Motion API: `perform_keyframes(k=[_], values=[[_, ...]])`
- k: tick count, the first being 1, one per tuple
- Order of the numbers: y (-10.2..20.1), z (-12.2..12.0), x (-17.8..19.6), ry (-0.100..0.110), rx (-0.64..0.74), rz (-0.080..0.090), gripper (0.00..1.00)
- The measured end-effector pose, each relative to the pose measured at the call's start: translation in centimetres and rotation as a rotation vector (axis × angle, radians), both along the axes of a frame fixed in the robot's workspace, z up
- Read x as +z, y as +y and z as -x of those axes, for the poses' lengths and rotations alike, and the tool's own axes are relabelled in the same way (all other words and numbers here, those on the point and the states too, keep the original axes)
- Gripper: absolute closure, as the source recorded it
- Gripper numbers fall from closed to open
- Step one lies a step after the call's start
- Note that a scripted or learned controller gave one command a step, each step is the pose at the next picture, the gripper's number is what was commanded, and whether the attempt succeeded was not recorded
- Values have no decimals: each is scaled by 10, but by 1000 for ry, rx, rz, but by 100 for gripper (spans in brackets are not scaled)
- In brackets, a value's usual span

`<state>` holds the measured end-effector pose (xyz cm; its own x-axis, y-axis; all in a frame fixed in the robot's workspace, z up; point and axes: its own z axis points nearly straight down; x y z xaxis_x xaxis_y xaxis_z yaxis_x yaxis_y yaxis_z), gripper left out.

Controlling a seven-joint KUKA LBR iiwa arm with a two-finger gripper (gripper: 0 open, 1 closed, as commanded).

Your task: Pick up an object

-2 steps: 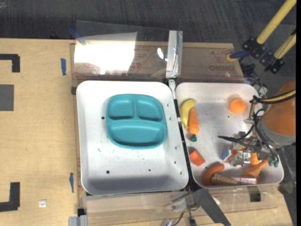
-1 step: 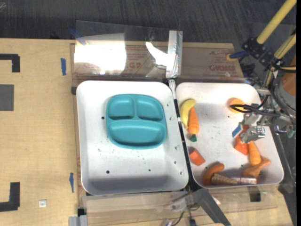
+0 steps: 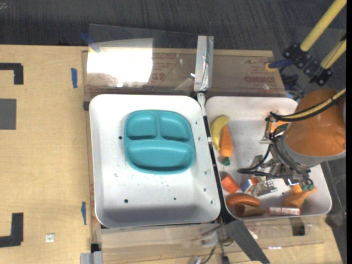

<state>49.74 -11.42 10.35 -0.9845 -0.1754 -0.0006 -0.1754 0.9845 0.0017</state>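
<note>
While a teal plate [image 3: 159, 141] fills the left bin [image 3: 104, 191], the gripper [image 3: 275, 169], its state unclear, hangs over the cluttered right bin [image 3: 245, 111].

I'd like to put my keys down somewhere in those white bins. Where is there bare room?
The left bin has bare floor in front of and beside the teal divided plate. In the right bin, the floor between the banana, carrot and arm is bare. Its near end is crowded with small items around the gripper.

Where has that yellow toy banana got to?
The yellow toy banana lies in the right white bin, near its upper-left corner, against the wall shared with the left bin, beside the orange toy carrot.
</note>
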Motion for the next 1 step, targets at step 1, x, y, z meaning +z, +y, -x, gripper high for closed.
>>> perform_keyframes(k=[1], values=[[21,-46,63,-11,87,2,100]])
